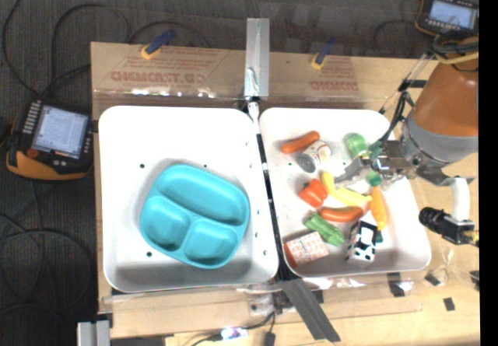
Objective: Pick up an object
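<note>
Camera view, looking down at a slant on a bench [179, 64] bearing two shallow white bins side by side.

Left bin [124, 134]: holds a teal divided tray [194, 214], three compartments, lying a little toward the near half and turned at an angle to the bin's edges.

Right bin [405, 251]: crowded with small toy items. Near the far edge, toward the left corner, an orange sausage-like piece [300, 141], with a small white can [317, 156] just beside it on the near side. Further right along the far edge, a green round piece [355, 143]. In the middle, an orange-red pepper [313, 193], touching a yellow banana-like piece [340, 190]. Just nearer, a red-orange sausage [341, 213] over a green vegetable [324, 228]. By the right edge, a slim orange carrot [379, 207]. Along the near edge, a red-and-white packet [305, 246] and a black-and-white cow-patterned piece [362, 243].

Reaching in over the right edge, the grey arm with its orange band [445, 103]. Gripper [366, 167] low over the right half of the right bin, between the green round piece and the banana-like piece. Open or closed: cannot tell, too small and cluttered.

Beyond the bench on the floor, two handheld pendants: left pendant [48, 137], far-right pendant [447, 15].
</note>
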Available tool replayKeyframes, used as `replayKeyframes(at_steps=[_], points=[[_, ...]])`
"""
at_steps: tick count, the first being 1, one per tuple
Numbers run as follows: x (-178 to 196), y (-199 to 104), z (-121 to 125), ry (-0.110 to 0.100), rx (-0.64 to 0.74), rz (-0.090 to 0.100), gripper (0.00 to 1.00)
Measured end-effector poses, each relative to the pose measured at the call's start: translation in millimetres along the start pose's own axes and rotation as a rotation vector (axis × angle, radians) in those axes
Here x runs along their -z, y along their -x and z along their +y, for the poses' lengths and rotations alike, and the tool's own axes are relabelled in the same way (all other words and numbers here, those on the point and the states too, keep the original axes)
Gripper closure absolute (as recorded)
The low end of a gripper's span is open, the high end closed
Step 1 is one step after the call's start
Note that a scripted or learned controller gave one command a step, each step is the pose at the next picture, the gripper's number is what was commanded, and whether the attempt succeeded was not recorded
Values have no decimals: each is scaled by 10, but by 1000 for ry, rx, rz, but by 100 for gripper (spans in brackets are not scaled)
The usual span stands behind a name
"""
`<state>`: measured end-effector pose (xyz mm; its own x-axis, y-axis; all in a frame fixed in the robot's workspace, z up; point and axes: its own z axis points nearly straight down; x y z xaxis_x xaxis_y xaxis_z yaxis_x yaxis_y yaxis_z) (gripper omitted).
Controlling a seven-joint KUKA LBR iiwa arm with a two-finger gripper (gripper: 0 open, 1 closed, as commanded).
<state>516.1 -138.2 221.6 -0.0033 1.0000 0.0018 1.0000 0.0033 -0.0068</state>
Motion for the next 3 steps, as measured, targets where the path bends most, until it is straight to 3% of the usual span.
replayKeyframes(at_steps=[1,2,3], points=[[-1127,39,-99,18,49,-7,0],[-1071,39,-102,13,48,-5,100],[218,-448,-317,0,-209,-4,100]])
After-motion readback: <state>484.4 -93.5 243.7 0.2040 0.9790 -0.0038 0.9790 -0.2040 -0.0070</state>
